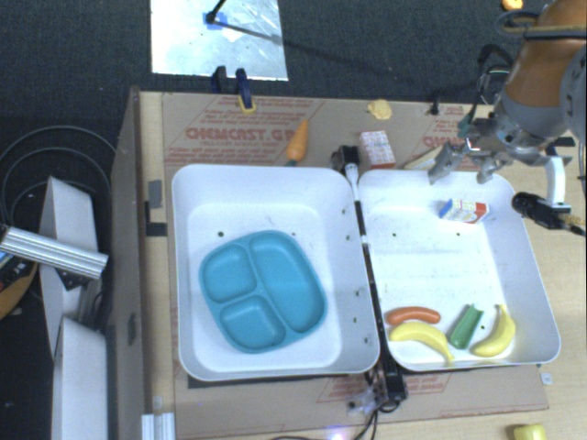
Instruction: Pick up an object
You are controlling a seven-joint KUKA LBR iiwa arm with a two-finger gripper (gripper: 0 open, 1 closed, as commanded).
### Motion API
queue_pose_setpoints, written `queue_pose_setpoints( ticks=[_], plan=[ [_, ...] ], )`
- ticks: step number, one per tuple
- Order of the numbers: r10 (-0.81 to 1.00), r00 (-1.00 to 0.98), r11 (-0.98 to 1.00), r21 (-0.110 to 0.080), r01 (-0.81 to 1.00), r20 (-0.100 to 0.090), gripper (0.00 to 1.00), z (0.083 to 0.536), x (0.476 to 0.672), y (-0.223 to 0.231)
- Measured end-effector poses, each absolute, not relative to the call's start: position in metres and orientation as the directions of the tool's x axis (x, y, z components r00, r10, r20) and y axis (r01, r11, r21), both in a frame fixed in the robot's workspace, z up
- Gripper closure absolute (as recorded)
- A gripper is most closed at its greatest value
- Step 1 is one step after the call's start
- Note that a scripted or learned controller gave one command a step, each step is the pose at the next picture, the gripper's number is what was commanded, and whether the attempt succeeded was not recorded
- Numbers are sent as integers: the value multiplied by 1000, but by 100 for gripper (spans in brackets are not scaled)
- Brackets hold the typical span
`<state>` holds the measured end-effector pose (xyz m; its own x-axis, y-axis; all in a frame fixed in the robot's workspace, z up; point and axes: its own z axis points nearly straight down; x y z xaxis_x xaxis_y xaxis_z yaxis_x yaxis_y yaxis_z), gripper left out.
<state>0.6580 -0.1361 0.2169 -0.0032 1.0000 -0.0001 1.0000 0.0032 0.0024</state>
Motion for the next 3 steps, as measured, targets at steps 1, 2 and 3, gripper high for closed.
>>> queue_pose_setpoints(
  ticks=[1, 2, 3],
  plan=[
    [1000, -6, 6, 7, 1000, 0, 100, 228, 659, -136],
    [1000, -8, 8, 0, 1000, 1, 100, 201, 669, -68],
    [1000, -9, 9, 2, 1000, 1, 100, 208, 669, -12]
  ],
)
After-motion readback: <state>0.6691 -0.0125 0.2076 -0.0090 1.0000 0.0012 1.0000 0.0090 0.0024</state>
